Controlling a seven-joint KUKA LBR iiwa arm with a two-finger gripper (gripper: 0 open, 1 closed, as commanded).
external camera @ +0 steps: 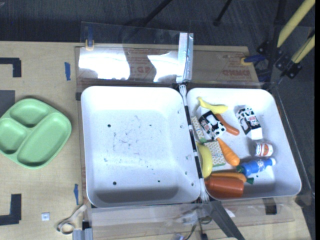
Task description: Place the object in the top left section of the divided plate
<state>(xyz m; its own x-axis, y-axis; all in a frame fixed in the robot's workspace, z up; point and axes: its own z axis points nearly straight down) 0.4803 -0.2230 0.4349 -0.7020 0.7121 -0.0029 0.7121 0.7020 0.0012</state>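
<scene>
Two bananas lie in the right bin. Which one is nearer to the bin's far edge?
The upper banana, lying across near the far edge of the right bin, above the cow-patterned carton. The other banana lies lengthwise along the divider, lower down, beside a carrot.

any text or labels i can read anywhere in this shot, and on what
Cardboard strip behind the bins: reddish printed letters, too blurred to read.
Small can in the right bin: a label band, too small to read.
Black and white carton in the right bin: cow-patch print, no legible words.
Blue and white bottle: no print that can be read.
Green divided plate: no markings.
</scene>
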